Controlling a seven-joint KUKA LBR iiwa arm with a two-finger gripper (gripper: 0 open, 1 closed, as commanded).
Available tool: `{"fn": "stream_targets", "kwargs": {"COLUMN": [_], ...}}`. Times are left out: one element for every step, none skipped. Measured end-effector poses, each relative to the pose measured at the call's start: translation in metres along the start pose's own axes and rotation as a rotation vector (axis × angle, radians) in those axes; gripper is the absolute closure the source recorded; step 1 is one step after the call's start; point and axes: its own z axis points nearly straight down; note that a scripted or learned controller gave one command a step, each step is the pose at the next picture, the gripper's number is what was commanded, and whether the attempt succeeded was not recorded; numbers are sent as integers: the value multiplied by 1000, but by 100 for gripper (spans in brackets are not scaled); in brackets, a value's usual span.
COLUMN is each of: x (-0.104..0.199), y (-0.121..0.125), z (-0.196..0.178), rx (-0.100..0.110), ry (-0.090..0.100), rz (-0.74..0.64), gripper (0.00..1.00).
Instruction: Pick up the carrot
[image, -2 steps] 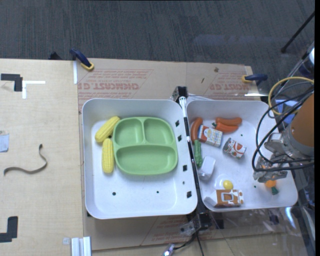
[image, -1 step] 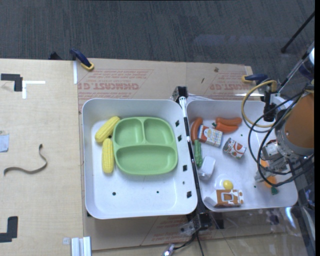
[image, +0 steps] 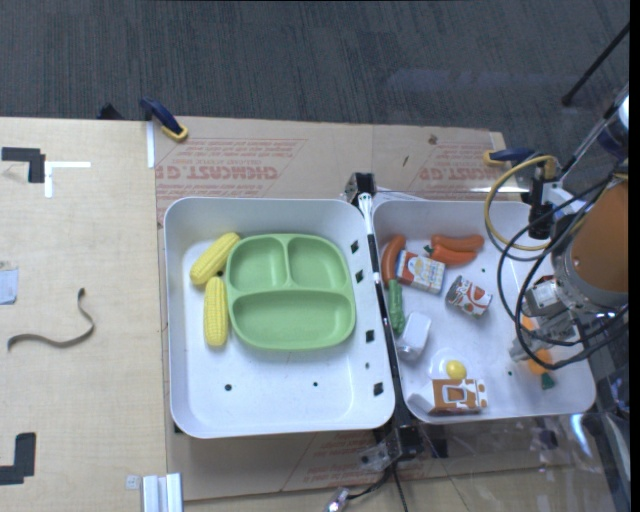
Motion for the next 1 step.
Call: {"fn": "stream_targets", "kwargs": {"x": [-2], "y": [-2], "z": [-9], "rx": [3], "ry": [-6], "rz": [6], "gripper": [100]}}
